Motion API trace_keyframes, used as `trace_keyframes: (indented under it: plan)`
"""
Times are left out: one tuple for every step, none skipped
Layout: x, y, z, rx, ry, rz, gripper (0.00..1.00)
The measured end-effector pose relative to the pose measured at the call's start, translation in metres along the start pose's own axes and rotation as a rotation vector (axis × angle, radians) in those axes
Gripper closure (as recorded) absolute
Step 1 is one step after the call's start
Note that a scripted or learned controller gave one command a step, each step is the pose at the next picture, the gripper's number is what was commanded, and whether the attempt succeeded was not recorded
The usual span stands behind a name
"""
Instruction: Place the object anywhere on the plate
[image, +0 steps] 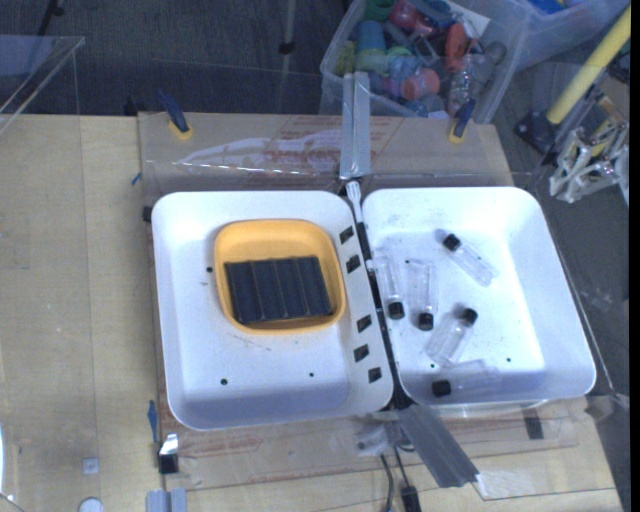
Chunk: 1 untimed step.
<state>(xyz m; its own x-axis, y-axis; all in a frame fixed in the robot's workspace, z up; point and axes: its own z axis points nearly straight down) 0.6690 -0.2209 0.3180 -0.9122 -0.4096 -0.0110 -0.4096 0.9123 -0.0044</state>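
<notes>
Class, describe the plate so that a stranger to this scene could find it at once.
Find the two white bins side by side; take the left bin. The plate lies in its middle, yellow with rounded corners and a dark ribbed slab on top. The small clear vials with black caps lie in the right bin.

The arm apparently sits back off to the right, away from the working area
</notes>
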Motion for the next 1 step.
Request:
trace_keyframes:
  plan:
    - [0.0004, -0.0002, -0.007, -0.002, 0.0, -0.324, 1.0]
